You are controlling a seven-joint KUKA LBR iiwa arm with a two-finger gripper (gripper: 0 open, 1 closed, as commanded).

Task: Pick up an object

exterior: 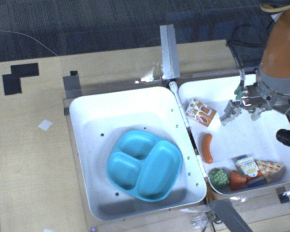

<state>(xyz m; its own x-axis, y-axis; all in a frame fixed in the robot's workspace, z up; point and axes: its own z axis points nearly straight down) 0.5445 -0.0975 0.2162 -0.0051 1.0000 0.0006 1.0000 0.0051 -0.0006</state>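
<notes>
- Box [200, 112]: small, orange and white print, lying tilted near the right bin's upper left corner.
- Sausage [207, 147]: orange-red, lying lengthwise by the bin's left wall, below the box.
- Broccoli [218, 177]: green, at the lower left corner.
- Tomato [237, 179]: red, touching the broccoli.
- Packet [247, 166]: pale, beside the tomato.
- Waffle [269, 168]: tan, gridded, right of the packet.
</notes>
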